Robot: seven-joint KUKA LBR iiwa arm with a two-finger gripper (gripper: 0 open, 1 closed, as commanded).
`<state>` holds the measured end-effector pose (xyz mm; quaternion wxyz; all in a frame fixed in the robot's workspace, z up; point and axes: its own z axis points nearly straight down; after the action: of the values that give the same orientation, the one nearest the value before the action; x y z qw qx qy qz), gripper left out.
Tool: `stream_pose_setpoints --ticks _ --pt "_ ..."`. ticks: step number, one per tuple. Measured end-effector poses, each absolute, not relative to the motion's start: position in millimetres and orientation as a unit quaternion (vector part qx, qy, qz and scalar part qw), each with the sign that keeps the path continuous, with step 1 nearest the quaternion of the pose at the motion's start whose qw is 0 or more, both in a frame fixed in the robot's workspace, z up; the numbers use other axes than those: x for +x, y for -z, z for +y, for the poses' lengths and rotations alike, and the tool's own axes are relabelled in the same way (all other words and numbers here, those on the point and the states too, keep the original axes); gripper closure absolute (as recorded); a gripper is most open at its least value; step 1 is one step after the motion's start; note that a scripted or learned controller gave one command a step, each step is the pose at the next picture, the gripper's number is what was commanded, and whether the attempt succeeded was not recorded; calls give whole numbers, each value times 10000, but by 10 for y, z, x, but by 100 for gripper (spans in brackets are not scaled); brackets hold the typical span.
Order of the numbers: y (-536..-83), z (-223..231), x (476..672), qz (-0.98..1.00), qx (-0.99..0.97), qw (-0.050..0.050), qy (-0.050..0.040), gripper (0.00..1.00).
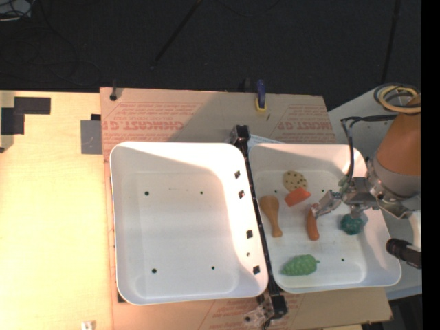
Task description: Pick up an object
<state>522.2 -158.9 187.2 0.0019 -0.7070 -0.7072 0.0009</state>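
Note:
My gripper [330, 203] hangs low over the right bin [375, 275], reaching in from the right with its tip pointing left. Its tip is right at the upper end of an orange-red sausage-shaped piece [313, 227] on the bin floor. A teal lump [353, 224] lies just below the gripper body. Further left are a speckled cookie [294, 180], a red-orange wedge [297, 197] and a tan drumstick-shaped piece [271, 216]. Near the front wall rests a green leafy piece [300, 265].
The left bin [127, 184] stands beside the right one, with a black-clipped divider edge [249, 205] between them. Both sit on brown cardboard [172, 119] over a pale wooden bench [48, 218]. The arm's orange band [402, 146] rises at the right.

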Motion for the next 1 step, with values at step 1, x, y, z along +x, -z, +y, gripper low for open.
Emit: stream_pose_setpoints --ticks 1 --pt "-2061 -1084 5231 -7087 -7055 11 4 0"
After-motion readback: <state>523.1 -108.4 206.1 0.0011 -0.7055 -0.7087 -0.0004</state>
